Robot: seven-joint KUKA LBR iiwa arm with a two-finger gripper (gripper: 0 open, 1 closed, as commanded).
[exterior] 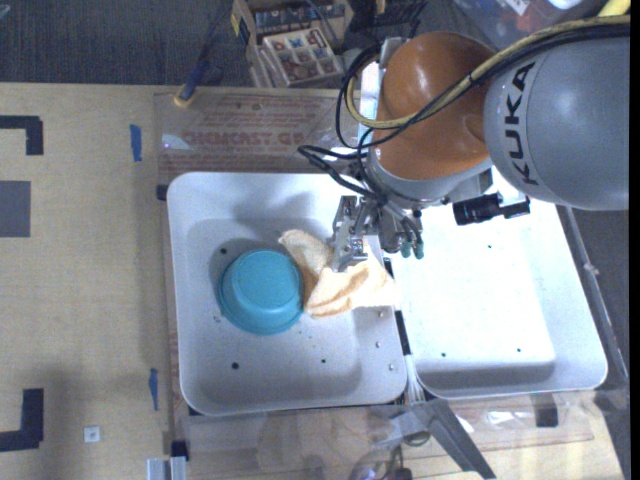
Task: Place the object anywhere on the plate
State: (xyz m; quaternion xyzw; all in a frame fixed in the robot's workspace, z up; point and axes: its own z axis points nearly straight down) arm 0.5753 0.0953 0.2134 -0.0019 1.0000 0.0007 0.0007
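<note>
I see the claw (350,253) low in the left bin (200,368), pinching the far edge of the pale, floppy, light-looking object (335,286) beside the blue bowl (262,290); I'd grip a thick fold, since it may slip

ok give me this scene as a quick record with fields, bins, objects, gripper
left bin: shallow white bin, holds both objects
right bin: shallow white bin, beside the left one
blue object: round blue plastic bowl-like dish, in left bin
tan object: pale yellow-tan crumpled soft item, touching the blue dish's right side
gripper: two-finger gripper over the tan item's upper edge
grasp: cannot tell
arm: grey KUKA arm, reaching in from the right
</note>
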